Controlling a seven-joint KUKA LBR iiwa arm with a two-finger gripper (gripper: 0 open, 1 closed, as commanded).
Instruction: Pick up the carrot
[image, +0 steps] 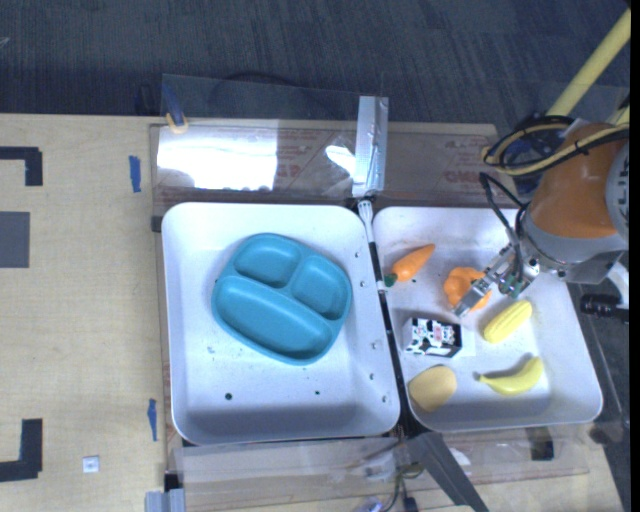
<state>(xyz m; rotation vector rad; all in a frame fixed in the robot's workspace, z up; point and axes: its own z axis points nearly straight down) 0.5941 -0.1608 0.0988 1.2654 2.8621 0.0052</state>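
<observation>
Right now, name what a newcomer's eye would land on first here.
The big blue divided plate fills the middle of the left bin. In the right bin, the orange carrot lies at the upper left, while the gripper hangs beside an orange fruit, above a yellow banana.

Two white bins (180, 330) side by side. One blue plate (283, 296) with three parts. One carrot (411, 263). One banana (513, 376). One corn (506, 320). One black-and-white toy (433, 337). One round yellow fruit (432, 386). One orange thing (458, 284), maybe pepper.
</observation>
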